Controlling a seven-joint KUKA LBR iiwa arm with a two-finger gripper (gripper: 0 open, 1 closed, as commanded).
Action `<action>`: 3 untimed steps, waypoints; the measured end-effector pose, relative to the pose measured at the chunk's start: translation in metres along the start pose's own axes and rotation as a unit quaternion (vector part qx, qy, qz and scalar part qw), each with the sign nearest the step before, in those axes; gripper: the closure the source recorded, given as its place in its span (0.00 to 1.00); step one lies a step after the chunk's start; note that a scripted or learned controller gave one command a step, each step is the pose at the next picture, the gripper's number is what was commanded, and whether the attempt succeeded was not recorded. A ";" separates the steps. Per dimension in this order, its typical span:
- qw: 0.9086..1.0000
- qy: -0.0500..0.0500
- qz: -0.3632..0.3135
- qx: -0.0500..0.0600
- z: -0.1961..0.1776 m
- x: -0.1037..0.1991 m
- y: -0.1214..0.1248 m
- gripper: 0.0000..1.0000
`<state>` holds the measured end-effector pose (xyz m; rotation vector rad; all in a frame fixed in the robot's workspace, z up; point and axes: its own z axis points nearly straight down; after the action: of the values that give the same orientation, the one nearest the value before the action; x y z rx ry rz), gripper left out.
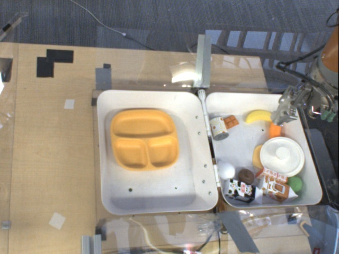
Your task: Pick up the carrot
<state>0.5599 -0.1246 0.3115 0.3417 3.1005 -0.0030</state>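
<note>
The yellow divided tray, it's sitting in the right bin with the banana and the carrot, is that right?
Not quite. The camera view shows the yellow divided tray in the left bin; the banana and carrot lie in the right bin.

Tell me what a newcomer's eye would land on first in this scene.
First, the big orange divided tray sitting alone in the left bin. Next, the crowded right bin, where a white bowl sits among small items with a banana behind it. The gripper hangs over the carrot at that bin's far right.
</note>
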 end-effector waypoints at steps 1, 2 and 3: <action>1.000 0.014 -0.015 -0.001 0.129 0.088 0.038 1.00; 1.000 0.005 -0.023 0.002 0.077 0.031 -0.073 1.00; 0.998 0.011 0.054 0.000 0.168 0.029 -0.032 1.00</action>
<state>0.5282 -0.1498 0.1425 0.5124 3.0980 0.0032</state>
